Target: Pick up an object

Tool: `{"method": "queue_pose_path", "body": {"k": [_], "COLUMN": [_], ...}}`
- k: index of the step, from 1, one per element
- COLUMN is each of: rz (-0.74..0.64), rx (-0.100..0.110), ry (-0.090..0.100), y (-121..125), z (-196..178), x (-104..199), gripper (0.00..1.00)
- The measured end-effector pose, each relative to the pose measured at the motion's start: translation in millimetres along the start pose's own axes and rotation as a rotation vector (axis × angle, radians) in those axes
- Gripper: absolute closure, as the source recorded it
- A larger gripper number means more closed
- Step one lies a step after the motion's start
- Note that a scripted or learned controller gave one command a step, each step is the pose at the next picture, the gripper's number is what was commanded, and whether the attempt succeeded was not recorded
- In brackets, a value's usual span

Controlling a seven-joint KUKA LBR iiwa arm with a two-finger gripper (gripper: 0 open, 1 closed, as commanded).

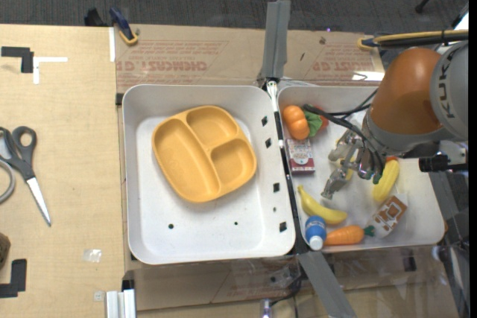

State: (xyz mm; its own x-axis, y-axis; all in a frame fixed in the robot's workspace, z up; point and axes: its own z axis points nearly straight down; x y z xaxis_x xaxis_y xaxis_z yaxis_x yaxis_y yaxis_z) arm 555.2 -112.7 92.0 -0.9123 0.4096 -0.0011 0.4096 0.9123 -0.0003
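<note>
Your gripper (337,176) hangs with fingers slightly parted and nothing between them, just above the banana (322,208) in the right bin (425,234), so if you descend off-centre a finger could strike the curved fruit and roll it away.

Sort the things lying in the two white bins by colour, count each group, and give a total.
Orange: 3, the divided plate, the round fruit, the carrot
Yellow: 2, the banana and a yellow piece
Red and white: 2, the small box and the packet
Blue and white: 1, the bottle
Total: 8
</note>
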Motion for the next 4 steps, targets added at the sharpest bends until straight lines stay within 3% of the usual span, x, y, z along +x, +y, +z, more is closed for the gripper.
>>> {"method": "queue_pose_path", "body": {"k": [1,2,3,4], "rz": [0.108,0.195,0.192,0.273], "rx": [-0.001,0.000,0.000,-0.001], "ry": [-0.005,-0.001,-0.005,-0.001], "y": [14,-29,-29,42], "z": [-2,-1,-10,-100], "x": [-96,-52,-53,-13], "gripper": [0.00,0.00,1.00,1.00]}}
